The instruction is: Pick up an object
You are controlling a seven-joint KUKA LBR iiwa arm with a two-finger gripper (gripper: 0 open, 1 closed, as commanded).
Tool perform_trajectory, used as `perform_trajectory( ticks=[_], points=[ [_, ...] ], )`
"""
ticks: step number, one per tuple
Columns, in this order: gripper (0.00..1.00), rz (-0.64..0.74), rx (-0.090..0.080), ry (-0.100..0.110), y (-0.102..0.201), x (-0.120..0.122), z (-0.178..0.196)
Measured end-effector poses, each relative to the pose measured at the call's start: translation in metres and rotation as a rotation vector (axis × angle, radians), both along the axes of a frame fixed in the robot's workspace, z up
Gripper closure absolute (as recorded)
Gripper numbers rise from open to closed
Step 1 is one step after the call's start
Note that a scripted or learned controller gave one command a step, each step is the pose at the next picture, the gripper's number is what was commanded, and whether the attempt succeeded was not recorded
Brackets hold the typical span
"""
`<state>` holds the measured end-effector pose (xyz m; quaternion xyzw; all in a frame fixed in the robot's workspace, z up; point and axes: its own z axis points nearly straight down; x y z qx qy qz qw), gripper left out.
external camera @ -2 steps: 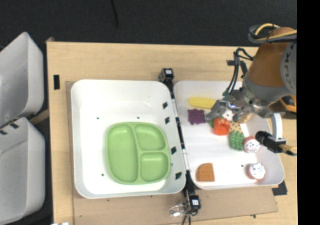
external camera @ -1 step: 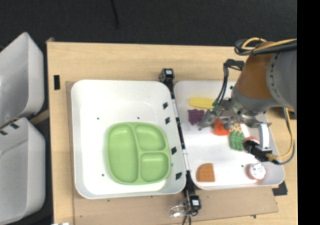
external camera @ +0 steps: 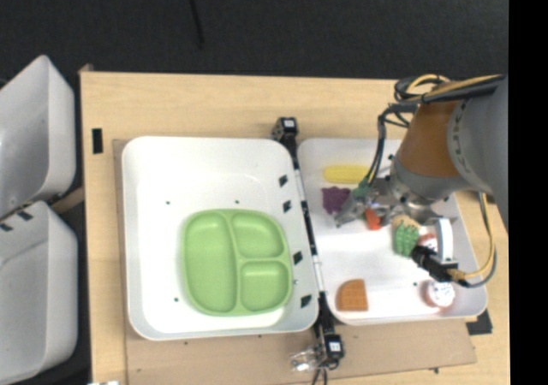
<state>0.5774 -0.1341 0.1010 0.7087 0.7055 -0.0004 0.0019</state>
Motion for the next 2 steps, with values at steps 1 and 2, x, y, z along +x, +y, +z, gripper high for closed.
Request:
perform_trajectory(
  ticks=[1,2],
  points=[
    [1.00,-0.007,-0.001,-0.005,-0.002,0.001,0.012],
    [1.00,0.000,0.002,-0.003,-0.001,0.003,0.056]
  ],
)
